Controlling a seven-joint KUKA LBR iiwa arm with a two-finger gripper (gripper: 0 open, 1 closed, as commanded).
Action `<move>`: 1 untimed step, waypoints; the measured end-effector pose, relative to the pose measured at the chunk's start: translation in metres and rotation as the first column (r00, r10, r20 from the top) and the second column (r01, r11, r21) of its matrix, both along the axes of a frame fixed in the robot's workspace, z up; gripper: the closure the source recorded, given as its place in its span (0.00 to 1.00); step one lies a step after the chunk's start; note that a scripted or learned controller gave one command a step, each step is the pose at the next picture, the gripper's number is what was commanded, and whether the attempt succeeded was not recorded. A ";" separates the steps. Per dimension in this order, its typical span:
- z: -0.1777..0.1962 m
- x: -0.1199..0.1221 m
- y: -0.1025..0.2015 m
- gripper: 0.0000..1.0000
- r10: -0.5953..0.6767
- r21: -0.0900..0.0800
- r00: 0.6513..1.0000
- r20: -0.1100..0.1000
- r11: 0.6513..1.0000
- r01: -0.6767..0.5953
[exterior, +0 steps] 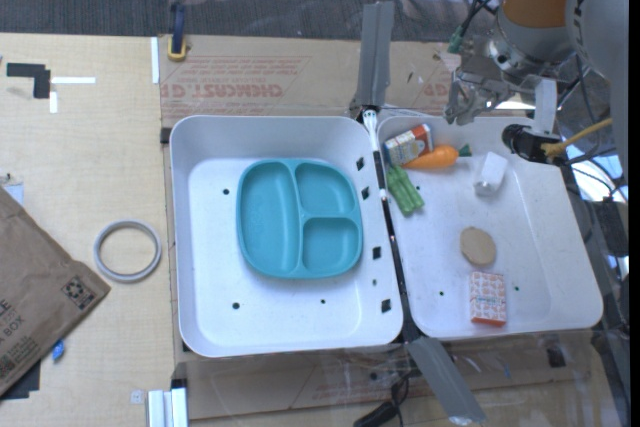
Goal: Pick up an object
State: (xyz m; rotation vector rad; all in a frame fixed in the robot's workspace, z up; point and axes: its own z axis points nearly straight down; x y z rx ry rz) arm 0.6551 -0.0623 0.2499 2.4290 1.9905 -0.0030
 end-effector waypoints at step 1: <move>-0.057 -0.049 0.029 1.00 -0.179 0.001 0.984 -0.004 0.984 0.179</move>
